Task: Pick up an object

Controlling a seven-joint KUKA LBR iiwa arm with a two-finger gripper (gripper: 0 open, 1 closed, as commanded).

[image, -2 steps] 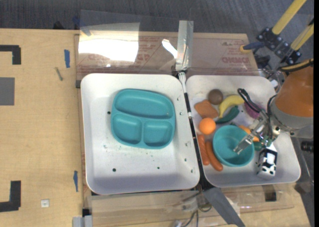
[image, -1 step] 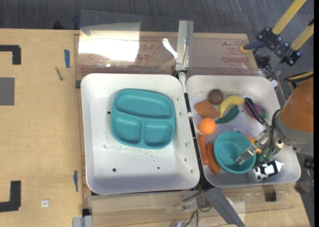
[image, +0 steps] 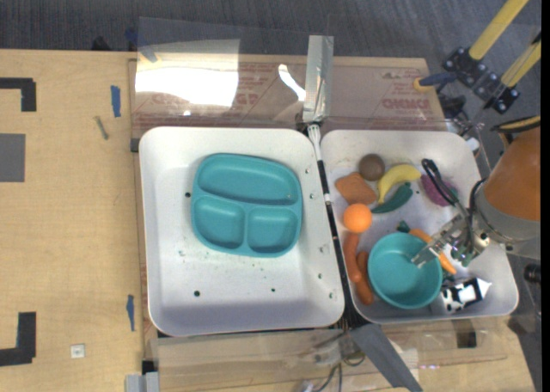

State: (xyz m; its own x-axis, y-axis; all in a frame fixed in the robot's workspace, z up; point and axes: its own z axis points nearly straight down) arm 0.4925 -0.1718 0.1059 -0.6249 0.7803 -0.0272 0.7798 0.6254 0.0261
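One arm reaching in from the right, and its gripper hangs over the right-hand white bin, toward that bin's near right corner. Can't tell if it's spread or pressed together, and I can't make out anything held in it.

Closest thing to it is the teal bowl. The gripper is over the bowl's right rim, with the rest of the bowl on its left, by the bin's near edge. A thin orange piece lies across the bowl's top rim, just beside the gripper. On the gripper's near side, a small black-and-white toy is tucked into the near right corner.

Going further out, a carrot lies along the bin's left wall against the bowl, and an orange ball sits just above it. Toward the far edge there's a banana with a dark green piece right under it. An orange-brown lump and a brown round thing are next to those. A dark purple thing lies near the far right corner.

The left bin has a teal divided plate in the middle, well apart from the gripper.
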